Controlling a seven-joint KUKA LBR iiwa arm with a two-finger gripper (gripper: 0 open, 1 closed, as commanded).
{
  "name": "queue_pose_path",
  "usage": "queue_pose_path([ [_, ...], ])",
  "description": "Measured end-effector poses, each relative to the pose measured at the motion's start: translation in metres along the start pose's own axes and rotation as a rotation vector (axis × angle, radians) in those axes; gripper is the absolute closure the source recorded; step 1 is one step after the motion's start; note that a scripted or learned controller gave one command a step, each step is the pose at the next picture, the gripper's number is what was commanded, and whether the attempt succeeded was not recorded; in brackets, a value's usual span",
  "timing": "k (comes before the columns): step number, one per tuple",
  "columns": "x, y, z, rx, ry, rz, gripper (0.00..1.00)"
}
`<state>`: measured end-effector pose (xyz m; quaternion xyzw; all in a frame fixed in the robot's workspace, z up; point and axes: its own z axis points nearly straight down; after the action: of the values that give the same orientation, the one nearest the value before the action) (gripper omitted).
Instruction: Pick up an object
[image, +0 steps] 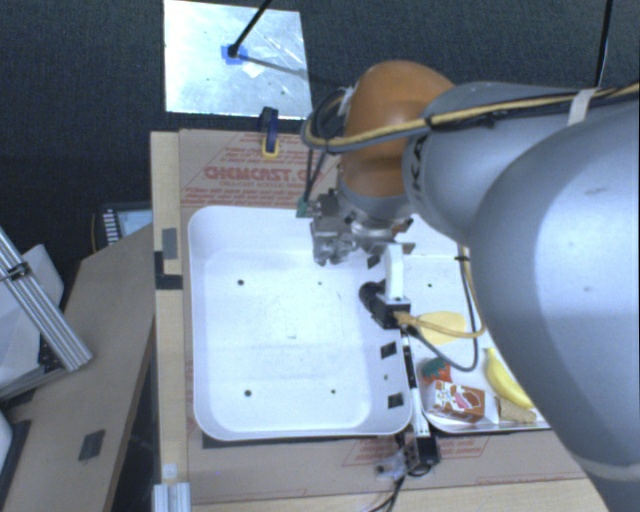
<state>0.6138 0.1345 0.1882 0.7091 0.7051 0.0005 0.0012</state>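
Grey metal two-finger gripper (333, 243) hangs over the left shallow white plastic bin (215, 330); finger state unclear. Yellow banana (507, 385) and red packet (455, 398) lie under the arm.

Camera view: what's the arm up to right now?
The KUKA arm reaches in from the right, with its gripper over the back of the left bin. Nothing is visible between its fingers, so no pick is confirmed. The candidate objects sit in the right bin, partly hidden by the arm: a banana, a yellow item and a red-and-white packet.
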Motion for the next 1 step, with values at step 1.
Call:
queue_pose_path([
  [1,0.0052,0.0017,-0.0055,0.0,0.002,-0.009,1.0],
])
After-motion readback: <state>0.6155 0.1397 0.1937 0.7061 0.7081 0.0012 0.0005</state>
